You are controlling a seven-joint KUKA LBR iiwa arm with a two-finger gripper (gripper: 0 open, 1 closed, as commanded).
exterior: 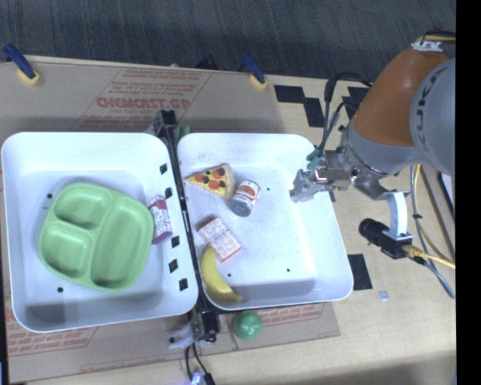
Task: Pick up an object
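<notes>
The right bin (325,239) holds a pizza slice toy (211,180), a small can (244,197) lying on its side, a red and white packet (219,239) and a banana (214,278). My gripper (305,187) hangs over the bin's right side, near its rim, well to the right of the can. Nothing shows between its fingers. The grey arm with its orange band (393,111) reaches in from the right.
The left bin (24,159) holds a green divided plate (96,235) and a small wrapped packet (160,216) by its right wall. A green ball (246,324) lies on the cardboard in front of the bins. Cables and a black bracket (382,237) sit to the right.
</notes>
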